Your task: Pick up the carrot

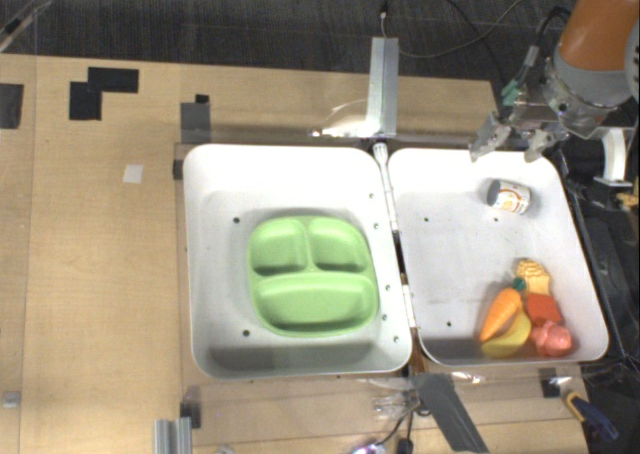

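The carrot (502, 310), orange with a green top, lies in the near right corner of the right bin (450, 242), among other toy foods. My gripper (513, 139) hovers over the far edge of that bin, well away from the carrot. Its two fingers are spread apart with nothing between them.
Beside the carrot lie a yellow piece (507, 336), a red-pink piece (549, 334) and a tan piece (532, 271). A small white can (508, 198) lies near the bin's far right. The left bin (215, 242) holds a green divided plate (312, 273).
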